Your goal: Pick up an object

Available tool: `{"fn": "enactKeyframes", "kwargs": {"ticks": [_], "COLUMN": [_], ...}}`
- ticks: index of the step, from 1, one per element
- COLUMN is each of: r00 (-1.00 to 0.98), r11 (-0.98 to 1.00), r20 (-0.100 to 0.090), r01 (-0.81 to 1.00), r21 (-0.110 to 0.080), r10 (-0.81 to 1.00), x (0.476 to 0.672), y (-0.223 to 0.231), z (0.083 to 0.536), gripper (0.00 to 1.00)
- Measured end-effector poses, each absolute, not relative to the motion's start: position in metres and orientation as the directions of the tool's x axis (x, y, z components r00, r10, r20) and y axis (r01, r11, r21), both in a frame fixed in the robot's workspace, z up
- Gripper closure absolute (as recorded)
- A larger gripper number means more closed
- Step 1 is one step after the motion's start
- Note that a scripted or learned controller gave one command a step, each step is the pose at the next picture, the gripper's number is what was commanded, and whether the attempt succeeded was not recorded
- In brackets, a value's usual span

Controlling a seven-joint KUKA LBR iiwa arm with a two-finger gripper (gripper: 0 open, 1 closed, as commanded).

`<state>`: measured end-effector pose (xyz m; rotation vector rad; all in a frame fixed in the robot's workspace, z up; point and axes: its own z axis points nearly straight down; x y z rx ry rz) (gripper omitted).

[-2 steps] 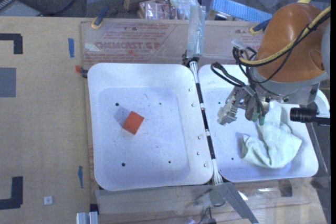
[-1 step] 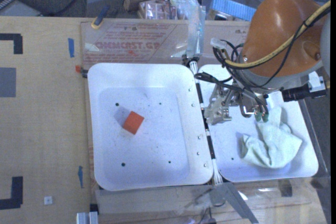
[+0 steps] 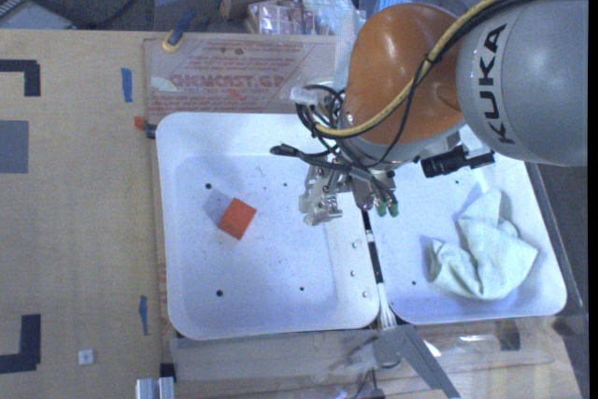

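counter (image 3: 75, 201): pale wood, bare along the left of the camera view, carrying both bins.

left bin (image 3: 187, 294): shallow and white, a few dark specks on its floor; it holds the one small thing described next.

orange block (image 3: 237, 219): a small cube-like piece, sitting flat on the left bin's floor, left of the bin's middle, turned a little so its edges run askew to the bin walls. It has no real long axis, so either pair of opposite faces would serve for a pinch. Nothing touches it.

jaws (image 3: 320, 206): hanging over the right part of the left bin, near the wall shared with the other bin. Nothing is seen between them; whether they stand parted or closed cannot be told from this slant, since cables and the wrist crowd them.

key relation: the orange block lies to the left of the jaws and slightly nearer the front edge of the bin, apart from them, with bare bin floor between. A pick here would probably need a sideways shift left before any descent.

right bin (image 3: 523, 299): white, beside the first one.

white cloth (image 3: 481, 248): crumpled in the right bin, to the right of the jaws, a second possible pick.
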<state>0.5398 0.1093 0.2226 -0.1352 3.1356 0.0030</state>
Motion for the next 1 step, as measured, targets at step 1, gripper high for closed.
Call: {"fn": "enactKeyframes", "kwargs": {"ticks": [1], "r00": [-0.862], "r11": [0.862], "r20": [-0.01], "r01": [-0.508], "r21": [0.0], "r10": [-0.508], "x": [0.5282], "y": [0.1582], "z": [0.2382], "gripper": [1.0]}}
